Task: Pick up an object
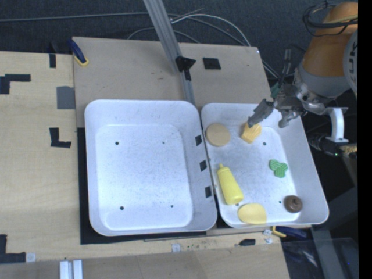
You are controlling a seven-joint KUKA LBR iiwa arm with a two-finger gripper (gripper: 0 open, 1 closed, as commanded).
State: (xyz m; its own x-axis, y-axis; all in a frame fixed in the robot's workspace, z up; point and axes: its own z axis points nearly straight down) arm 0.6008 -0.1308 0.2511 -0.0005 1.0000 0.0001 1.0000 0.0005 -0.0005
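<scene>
1. The robot arm (pixel 328 51) is reaching in from the right and hanging over the far part of the right bin (pixel 302 156).
2. Its gripper (pixel 272 117) is showing 2 fingers spread apart, with 1 finger (pixel 257 115) pointing down at the yellow block (pixel 251 133). Nothing is sitting between the fingers, so it is not holding anything.
3. The yellow block is lying in the far part of the right bin, just under the left finger. I am guessing this is the thing it is going for.
4. To do this well, the gripper is needing to slide a little to the left, so that the block is sitting in the middle of the gap, not under 1 finger.
5. Then it is needing to go straight down, slowly, until 1 finger is on each side of the block.
6. The round tan disc (pixel 218 135) is lying just left of the block, so the fingers are needing to keep away from it.
7. The block is looking small and tilted, so a fast squeeze may be flicking it away.
8. The yellow bottle (pixel 230 185), the yellow lemon shape (pixel 252 213), the green piece (pixel 278 168) and the brown piece (pixel 292 203) are lying nearer in the same bin, well apart from the gripper.
9. The left bin (pixel 139 112) is sitting beside it.
</scene>
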